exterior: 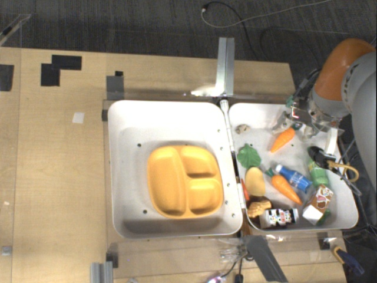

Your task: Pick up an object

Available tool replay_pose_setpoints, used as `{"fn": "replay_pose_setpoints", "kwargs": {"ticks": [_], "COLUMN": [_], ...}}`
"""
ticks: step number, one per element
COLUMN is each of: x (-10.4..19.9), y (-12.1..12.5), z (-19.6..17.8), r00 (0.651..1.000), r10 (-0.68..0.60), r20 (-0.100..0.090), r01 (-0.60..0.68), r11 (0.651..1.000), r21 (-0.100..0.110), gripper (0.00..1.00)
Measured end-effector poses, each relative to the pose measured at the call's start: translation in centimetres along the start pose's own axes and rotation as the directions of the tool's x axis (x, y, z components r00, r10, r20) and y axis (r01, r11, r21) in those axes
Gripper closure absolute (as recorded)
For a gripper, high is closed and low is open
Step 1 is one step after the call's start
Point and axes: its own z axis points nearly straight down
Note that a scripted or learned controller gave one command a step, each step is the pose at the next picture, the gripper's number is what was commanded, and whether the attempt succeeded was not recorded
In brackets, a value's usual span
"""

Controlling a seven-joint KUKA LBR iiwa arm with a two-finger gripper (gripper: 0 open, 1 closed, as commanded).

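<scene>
The arm (347, 78) enters from the right, its orange band above the far right corner of the right bin (259, 119). The gripper (296, 118) sits low over that bin's far right corner, just beside the upper end of a carrot (283, 139) that lies tilted on the bin floor. Whether the gripper is apart or together cannot be told — the wrist hardware hides it — and nothing is visibly held.

Right bin contents: a green leafy piece (249, 156) near the left wall; a yellow pear-shaped fruit (255, 181) just below it; a second carrot (285, 188) lying beside a blue bottle (294, 178); a small dark carton (278, 217) by the near edge; a white block (312, 214) and a red-brown carton (323, 198) at the near right corner; a green item (318, 175) along the right wall.

Left bin (126, 158): one yellow divided tray (184, 180), roughly central — resting flat. Both bins sit side by side on the tabletop (53, 175).
</scene>
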Motion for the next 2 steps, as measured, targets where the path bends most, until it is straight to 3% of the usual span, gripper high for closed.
{"fn": "replay_pose_setpoints", "kwargs": {"ticks": [1,2], "x": [0.3,4.6], "y": [0.1,-0.9], "z": [-0.9,-10.0], "r00": [1.000,0.943], "r10": [-0.006,-0.332], "r20": [-0.003,-0.003], "r01": [0.006,0.332], "r11": [1.000,0.943], "r21": [-0.001,0.006], "gripper": [1.00,1.00]}}
